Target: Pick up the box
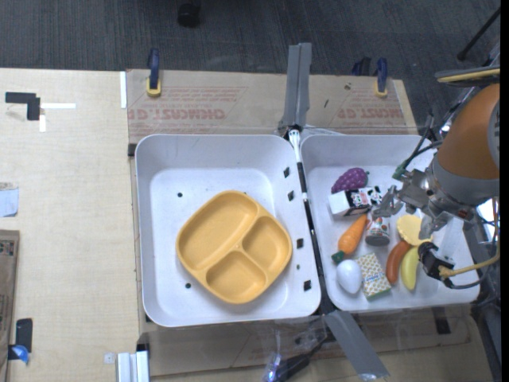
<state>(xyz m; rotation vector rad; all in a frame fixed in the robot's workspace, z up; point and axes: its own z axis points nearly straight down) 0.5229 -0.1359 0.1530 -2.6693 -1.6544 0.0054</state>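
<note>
In the right bin (318, 159), a small speckled yellow-green box (374, 275) lies flat near the front wall, between a white egg (348, 276) and an orange-red pepper (395, 263). A white carton with black print (352, 201) lies further back, below a bunch of purple grapes (350, 179). My gripper (389, 202) hangs low over the middle of this bin, just right of the white carton and above a small can (378, 230). It stands well behind the speckled box, and nothing can be seen held in it.
A carrot (351, 235), a banana (409, 268) and a pale yellow slice (409, 228) crowd the right bin. The left bin (155, 213) holds a yellow divided plate (233, 247). The grey arm with its orange band (469, 146) comes in from the right.
</note>
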